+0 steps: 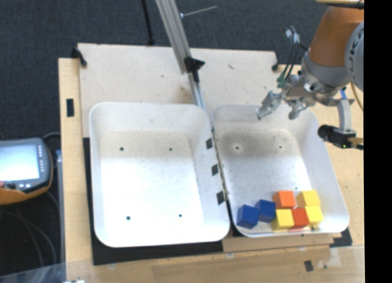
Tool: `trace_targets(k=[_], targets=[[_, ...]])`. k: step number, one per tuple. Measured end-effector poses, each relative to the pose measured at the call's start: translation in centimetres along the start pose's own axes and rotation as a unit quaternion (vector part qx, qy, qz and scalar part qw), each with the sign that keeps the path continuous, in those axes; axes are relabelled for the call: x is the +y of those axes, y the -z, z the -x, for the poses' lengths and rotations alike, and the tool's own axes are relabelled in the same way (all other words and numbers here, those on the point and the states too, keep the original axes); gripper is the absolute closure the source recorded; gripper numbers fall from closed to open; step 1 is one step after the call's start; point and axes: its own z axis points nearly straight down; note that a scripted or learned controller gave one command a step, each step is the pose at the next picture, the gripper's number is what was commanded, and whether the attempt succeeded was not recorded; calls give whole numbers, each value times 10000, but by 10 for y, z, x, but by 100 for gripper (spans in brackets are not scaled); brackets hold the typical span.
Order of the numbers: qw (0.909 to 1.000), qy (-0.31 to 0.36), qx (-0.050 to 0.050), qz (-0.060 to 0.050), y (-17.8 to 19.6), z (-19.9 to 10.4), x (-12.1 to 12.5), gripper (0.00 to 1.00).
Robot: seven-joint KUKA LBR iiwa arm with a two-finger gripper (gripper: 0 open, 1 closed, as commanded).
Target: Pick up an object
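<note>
Camera view: claw [280, 105] spread, nothing between the fingers, hovering over far edge of right bin [318, 153]. Blocks [283, 209] clustered in that bin's near corner, well apart from the claw. Pick not started; approach, descent, grasp, lift all left

Small coloured cubes sit clustered in the near right corner of the right bin [318, 153] — two blue, the rest orange and yellow. The blue cube [248, 215] at the left end touches a second blue cube [266, 209]. Beside these come an orange cube [285, 199] and a yellow cube [308, 198] (back row), with a yellow cube [283, 218], an orange-red cube [299, 217] and another yellow cube [314, 214] in front — all packed tight, resting flat on the bin floor.
</note>
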Motion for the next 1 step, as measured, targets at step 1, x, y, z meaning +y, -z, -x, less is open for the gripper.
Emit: trace_targets(k=[1], targets=[[10000, -56, -3, -10, -6, 42, -57, 0]])
